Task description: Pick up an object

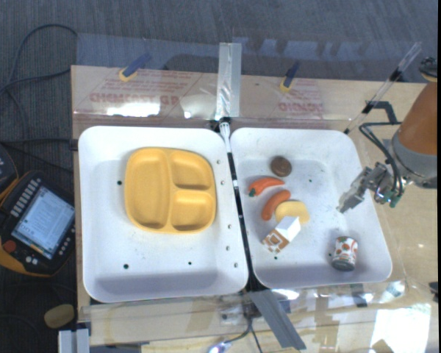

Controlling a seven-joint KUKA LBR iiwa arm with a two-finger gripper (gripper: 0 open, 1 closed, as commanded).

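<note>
In the right bin (367,219), the gripper (350,199) hangs over bare floor near the right wall; whether it is open cannot be told, and nothing shows in its grasp. Left of it lies a hot dog (275,204), long axis slanting up-right, with a carrot (264,185) just above it, lying nearly level

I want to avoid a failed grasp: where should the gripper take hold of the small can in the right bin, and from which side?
Probably the can is best gripped across its round side wall, coming down from above. It seems to lie tilted near the front right corner of the right bin, apart from the other items, so there is free room on both sides of it. The gripper is above the bin's right part, already near.
</note>
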